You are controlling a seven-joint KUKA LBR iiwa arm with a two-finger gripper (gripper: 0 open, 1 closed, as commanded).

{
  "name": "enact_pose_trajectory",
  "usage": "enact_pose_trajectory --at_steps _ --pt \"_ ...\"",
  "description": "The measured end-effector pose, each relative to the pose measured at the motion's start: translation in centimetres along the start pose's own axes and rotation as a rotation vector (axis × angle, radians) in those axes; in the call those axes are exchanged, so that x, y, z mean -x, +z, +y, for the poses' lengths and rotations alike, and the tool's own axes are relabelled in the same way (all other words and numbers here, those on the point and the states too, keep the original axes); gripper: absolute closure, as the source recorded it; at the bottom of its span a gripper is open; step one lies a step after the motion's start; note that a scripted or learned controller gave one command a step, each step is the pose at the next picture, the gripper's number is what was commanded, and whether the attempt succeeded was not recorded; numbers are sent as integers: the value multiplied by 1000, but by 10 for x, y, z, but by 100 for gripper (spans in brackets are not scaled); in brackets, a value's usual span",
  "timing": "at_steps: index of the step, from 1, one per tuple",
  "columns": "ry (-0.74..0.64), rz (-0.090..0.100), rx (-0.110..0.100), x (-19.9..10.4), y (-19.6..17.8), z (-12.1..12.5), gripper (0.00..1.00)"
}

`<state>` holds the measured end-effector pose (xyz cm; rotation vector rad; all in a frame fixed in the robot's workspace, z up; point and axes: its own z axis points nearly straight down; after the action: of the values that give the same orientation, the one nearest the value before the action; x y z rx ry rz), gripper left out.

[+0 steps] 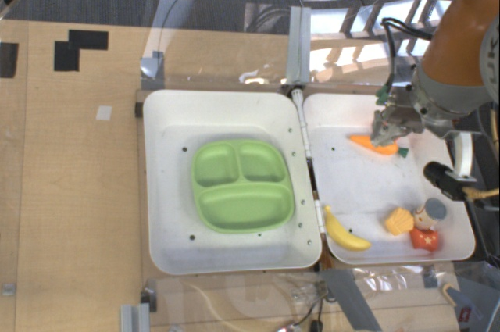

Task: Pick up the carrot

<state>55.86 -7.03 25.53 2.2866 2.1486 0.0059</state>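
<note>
Far to the end effector's left, a green plate lies in the left bin. Below and to its left sits a banana. The end effector is down over the carrot in the right bin; whether it is apart or clamped, I cannot tell. Below it lie a yellow block and a tomato.

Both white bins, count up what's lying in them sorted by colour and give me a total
Green: 1, the divided plate in the left bin.
Orange: 1, the carrot under the gripper.
Yellow: 2, the banana and a yellow block.
Red: 1, a red toy with a tan top.
Grey: 1, a small round piece.
Total: 6
</note>
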Motion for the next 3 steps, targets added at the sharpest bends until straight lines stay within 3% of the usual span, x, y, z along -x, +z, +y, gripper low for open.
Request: enact_pose_trajectory --at_steps 1,2,3 --pt "0 0 0 0 0 0 0" --pt "-65 -2 0 87 -17 19 0" --pt "-75 -3 4 85 -28 21 100"
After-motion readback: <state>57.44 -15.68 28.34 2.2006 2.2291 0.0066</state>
